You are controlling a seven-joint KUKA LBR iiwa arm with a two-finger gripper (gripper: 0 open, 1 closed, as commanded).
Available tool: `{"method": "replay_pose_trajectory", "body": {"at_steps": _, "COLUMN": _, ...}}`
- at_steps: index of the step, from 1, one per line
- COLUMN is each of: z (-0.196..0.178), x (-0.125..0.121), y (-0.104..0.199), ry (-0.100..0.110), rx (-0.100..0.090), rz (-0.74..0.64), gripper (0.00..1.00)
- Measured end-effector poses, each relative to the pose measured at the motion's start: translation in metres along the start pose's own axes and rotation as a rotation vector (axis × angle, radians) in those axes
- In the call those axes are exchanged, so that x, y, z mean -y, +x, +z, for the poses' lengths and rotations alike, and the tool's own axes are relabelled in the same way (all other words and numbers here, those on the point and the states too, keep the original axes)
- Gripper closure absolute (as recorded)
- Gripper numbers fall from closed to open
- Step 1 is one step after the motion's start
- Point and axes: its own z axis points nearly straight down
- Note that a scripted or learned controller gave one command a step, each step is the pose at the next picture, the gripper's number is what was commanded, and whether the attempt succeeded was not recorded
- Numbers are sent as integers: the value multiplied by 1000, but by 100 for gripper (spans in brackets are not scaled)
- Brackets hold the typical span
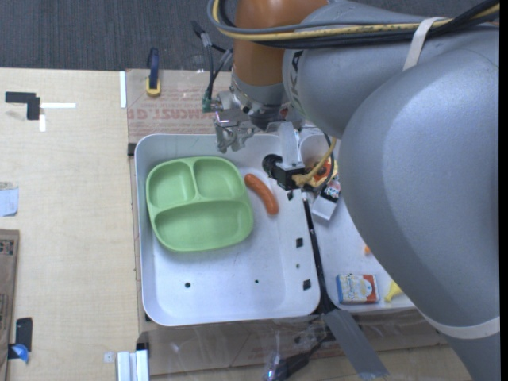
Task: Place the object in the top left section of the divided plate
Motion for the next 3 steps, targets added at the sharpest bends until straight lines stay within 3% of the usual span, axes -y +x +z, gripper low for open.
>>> {"method": "replay_pose_trajectory", "body": {"at_steps": 1, "z": -94, "x": 42, "y": -21, "ry": 1, "rx": 1, "rz": -18, "gripper": 100}}
{"method": "replay_pose_trajectory", "body": {"at_steps": 2, "z": 48, "x": 93, "y": -27, "ry": 4, "rx": -2, "rz": -187, "gripper": 100}}
{"method": "replay_pose_trajectory", "body": {"at_steps": 3, "z": -43, "x": 162, "y": -49, "ry": -3, "rx": -2, "rz": -253, "gripper": 100}}
